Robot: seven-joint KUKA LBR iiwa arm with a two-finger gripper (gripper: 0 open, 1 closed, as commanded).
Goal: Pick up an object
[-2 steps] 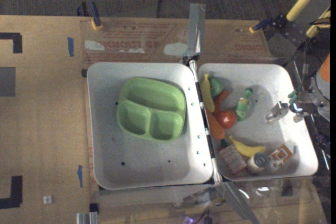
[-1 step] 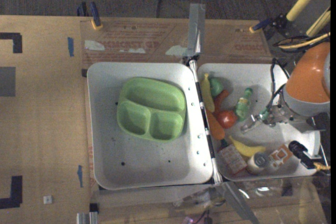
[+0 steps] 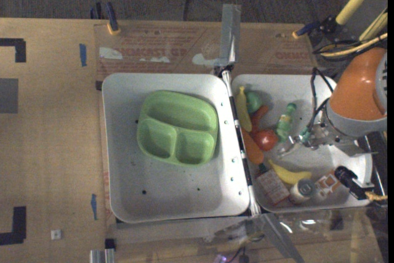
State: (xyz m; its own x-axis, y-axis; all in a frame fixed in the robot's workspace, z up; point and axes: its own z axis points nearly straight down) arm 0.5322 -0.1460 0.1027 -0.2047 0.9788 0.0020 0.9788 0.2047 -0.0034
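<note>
The right bin [image 3: 351,205] holds several small things. A green bottle [image 3: 285,121] lies near its middle, a red tomato [image 3: 266,140] to the bottle's lower left, and a yellow banana [image 3: 289,173] toward the front. My gripper [image 3: 303,138] hangs low over the middle of this bin, just right of the bottle and tomato and above the banana. Nothing shows held in it. The orange-banded wrist [image 3: 360,98] covers the bin's right part.
A green divided plate [image 3: 178,127] lies in the left bin [image 3: 123,182]. Along the right bin's left wall lie a yellow corn-like piece [image 3: 244,110], a green item [image 3: 254,99] and an orange carrot [image 3: 260,113]. A small box [image 3: 272,188], a jar [image 3: 301,191] and a carton [image 3: 327,183] sit in front.
</note>
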